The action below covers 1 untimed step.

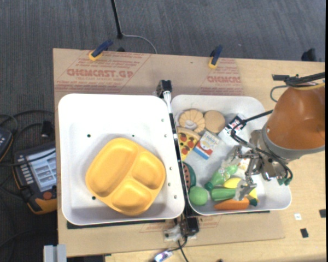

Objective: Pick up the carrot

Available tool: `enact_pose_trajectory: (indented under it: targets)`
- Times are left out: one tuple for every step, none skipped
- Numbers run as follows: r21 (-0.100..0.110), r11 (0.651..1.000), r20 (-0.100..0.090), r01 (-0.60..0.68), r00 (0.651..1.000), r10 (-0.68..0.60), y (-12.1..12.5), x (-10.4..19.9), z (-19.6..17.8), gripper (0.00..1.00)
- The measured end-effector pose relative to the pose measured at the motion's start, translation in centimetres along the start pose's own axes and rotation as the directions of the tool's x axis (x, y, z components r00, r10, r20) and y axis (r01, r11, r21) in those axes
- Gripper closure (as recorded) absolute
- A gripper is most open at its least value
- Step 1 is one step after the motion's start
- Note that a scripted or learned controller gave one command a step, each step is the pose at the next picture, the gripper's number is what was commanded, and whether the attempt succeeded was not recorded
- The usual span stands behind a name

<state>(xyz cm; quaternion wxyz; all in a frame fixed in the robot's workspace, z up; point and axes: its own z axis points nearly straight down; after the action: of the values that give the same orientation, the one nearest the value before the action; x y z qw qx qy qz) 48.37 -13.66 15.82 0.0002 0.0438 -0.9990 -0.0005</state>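
Here, the carrot (232, 204) lies flat along the near wall of the right bin (273, 205), just beside a green ball (198, 195) and other toy food. The gripper (245, 185) hangs directly above it, close to the carrot; whether it is released or clenched cannot be told.

Yellow tray (126, 174): glossy smooth plastic. Bins (76, 146): matt white plastic. Bench (153, 72): matt printed cardboard. Carrot (231, 204): smooth orange plastic.

The orange carrot (231, 204) lies flat along the right bin's near wall, among toy foods.
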Motion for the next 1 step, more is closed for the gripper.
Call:
enact_pose_trajectory:
  targets:
    - [0.0, 0.977, 0.004, -0.214, 0.977, 0.214, 1.7, -0.58, -9.09, 0.0]
